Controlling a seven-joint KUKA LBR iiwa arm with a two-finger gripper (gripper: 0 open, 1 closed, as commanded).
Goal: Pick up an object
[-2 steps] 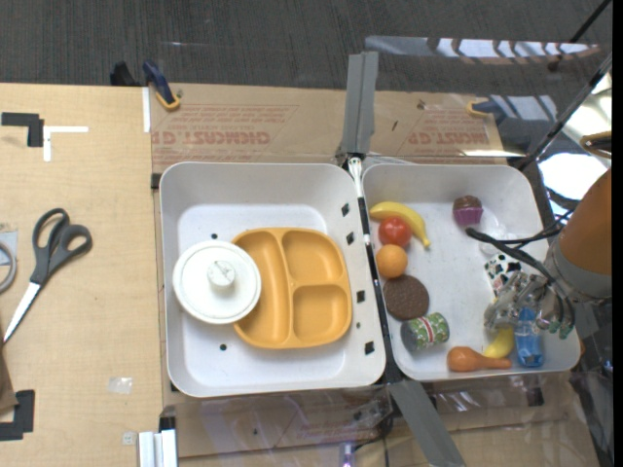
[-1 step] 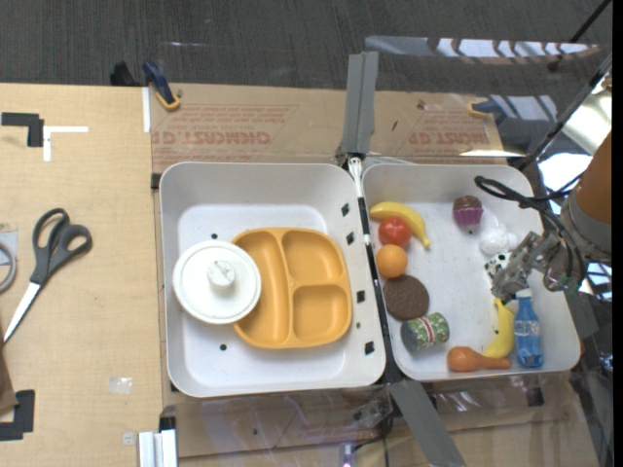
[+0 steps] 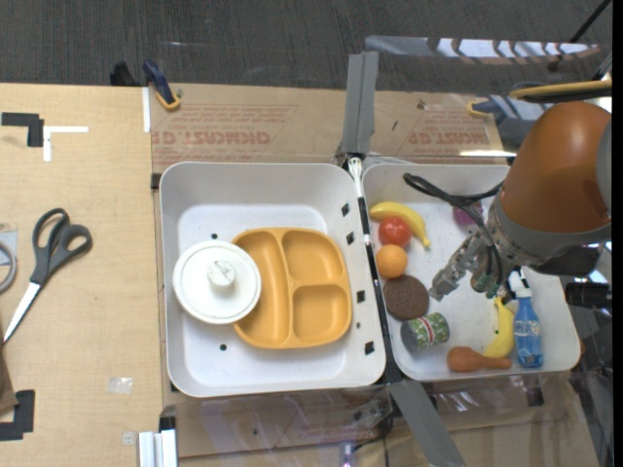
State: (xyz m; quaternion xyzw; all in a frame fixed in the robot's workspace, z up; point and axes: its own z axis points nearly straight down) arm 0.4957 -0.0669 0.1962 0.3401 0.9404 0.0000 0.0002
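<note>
In the right bin [image 3: 443, 178], roughly at its centre, the end effector [image 3: 465, 272] hangs over bare white floor, reaching in from 3 o'clock under the orange wrist band. Whether its two tips stand apart or together I cannot tell; they read as a grey tangle at this slant. Nothing is visibly held.

Candidate objects ring it. Closest by my reading is the second banana [image 3: 502, 331], at about 5 o'clock from the end effector, near but apart; long axis runs close to 12–6, curving slightly. Just beside it toward 3 o'clock stands the blue bottle [image 3: 527, 334], same 12–6 orientation, touching or nearly touching the banana; cannot separate them. At 9 o'clock, the brown disc [image 3: 407, 298]; below it at 7 o'clock the green can [image 3: 425, 331], lying on its side, axis roughly 8–2. The orange drumstick-shaped toy [image 3: 474, 360] sits at 6 o'clock against the near wall, axis 9–3. Up the left side: orange fruit [image 3: 391, 261], tomato [image 3: 394, 231], and the first banana [image 3: 404, 220] at 10–11 o'clock, farther off.

Judgement: the short move is toward 5 o'clock. The banana's 12–6 axis asks for closure across 9–3, and the bottle crowding its 3 o'clock flank could block one tip.

Left bin [image 3: 253, 377]: yellow divided tray [image 3: 311, 300], white lid [image 3: 217, 280]. Not relevant.
</note>
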